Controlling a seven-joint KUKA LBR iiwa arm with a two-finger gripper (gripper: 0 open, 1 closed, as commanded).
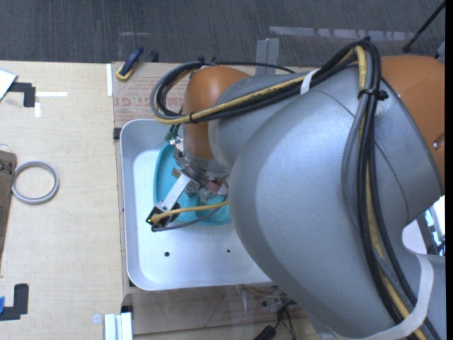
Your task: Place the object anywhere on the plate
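Observation:
A cyan plate (165, 178) lies in the white bin (132, 211), toward its back. My gripper (204, 183) hangs low over the plate's middle, under the orange wrist band. The grey arm covers the right part of the plate and most of the bin. Whatever lies under the gripper is hidden by the wrist and arm.
On the wooden bench to the left lies a grey tape roll (34, 181). A blue and yellow tool (131, 61) rests on cardboard behind the bin. Black clips (25, 94) sit at the bench's left side. The bin's front floor (191, 261) is bare white.

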